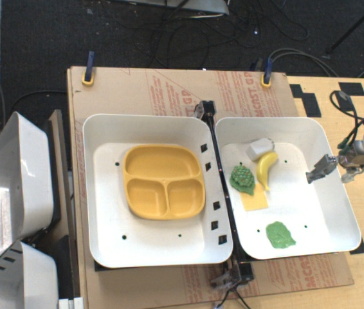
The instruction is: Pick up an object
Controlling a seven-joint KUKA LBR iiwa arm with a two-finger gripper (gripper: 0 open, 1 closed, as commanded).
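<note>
The right bin (336, 224) holds several small items. A yellow banana (267, 167) lies near its middle left, with a grey-white block (259, 149) just behind it. A dark green bumpy piece (242, 177) rests beside a flat pale yellow slice (254, 200). A light green lump (280, 234) sits near the front. My gripper (335, 170) hangs over the right rim of this bin, well to the right of the banana. It is open with nothing between its fingers.
The left bin (101, 224) carries a yellow divided plate (164, 180). A black divider (217, 172) runs between the two bins. White containers (15, 179) stand off the bench to the left. Cables lie on the floor behind.
</note>
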